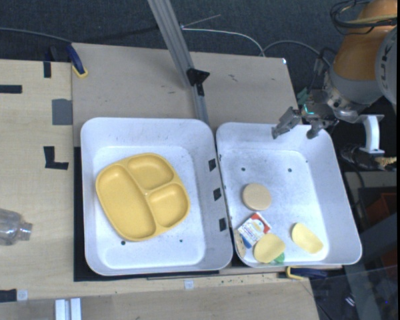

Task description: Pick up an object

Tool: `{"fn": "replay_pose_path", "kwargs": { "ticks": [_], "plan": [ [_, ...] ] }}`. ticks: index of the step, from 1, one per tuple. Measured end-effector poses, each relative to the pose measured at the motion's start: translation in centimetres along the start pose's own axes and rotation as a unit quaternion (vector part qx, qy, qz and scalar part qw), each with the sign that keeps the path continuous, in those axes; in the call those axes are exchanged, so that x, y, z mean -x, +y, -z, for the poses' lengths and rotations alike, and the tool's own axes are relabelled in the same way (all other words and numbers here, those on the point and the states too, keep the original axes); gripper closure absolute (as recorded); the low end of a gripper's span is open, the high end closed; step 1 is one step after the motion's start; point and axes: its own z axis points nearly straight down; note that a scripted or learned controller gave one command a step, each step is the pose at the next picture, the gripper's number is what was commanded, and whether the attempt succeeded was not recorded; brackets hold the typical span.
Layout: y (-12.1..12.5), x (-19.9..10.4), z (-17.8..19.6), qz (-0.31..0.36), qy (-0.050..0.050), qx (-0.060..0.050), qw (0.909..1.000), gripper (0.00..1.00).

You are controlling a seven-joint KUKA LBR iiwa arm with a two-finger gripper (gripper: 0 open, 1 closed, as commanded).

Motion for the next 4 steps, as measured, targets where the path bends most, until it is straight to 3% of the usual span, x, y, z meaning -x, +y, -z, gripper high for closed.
{"fn": "replay_pose_path", "kwargs": {
  "ticks": [1,2,4],
  "plan": [
    [5.1,4.7,-10.6,-0.002,-0.001,-0.004,1.0000,0.00],
    [4.9,6.1,-14.6,-0.003,0.007,-0.019,0.9998,0.00],
    [4.4,5.9,-14.8,-0.001,0.005,-0.013,0.9999,0.00]
  ]
}}
